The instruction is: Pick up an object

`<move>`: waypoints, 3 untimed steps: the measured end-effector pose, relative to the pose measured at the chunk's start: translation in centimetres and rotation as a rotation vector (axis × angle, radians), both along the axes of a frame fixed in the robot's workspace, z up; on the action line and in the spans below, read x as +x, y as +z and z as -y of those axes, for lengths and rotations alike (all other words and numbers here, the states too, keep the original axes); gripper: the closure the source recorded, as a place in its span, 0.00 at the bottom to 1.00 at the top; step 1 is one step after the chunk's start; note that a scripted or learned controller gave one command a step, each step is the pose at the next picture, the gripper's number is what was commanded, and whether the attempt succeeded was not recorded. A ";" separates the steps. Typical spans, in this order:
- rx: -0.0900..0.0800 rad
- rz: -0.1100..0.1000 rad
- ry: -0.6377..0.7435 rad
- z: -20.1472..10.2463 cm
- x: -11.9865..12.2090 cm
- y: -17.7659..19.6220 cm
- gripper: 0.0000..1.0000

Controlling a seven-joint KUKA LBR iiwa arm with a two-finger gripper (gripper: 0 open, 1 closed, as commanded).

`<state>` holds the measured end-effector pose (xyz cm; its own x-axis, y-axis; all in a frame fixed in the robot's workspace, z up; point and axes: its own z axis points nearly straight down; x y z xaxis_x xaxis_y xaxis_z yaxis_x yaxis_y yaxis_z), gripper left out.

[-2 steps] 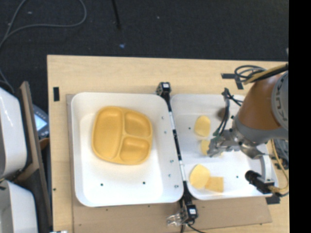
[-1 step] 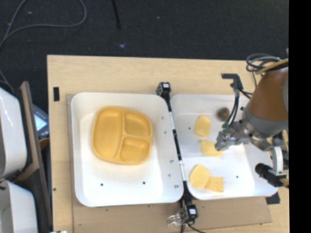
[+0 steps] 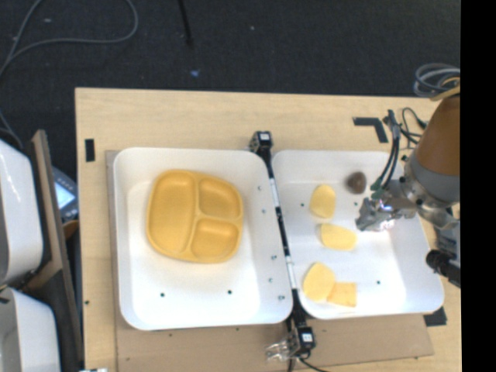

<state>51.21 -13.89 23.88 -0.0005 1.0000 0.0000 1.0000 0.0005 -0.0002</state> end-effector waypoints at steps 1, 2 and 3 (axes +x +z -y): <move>0.001 -0.004 0.002 -5.9 -0.2 0.3 1.00; 0.001 -0.004 0.004 -11.7 -0.5 0.7 1.00; 0.000 -0.006 0.003 -16.6 -0.3 -0.8 1.00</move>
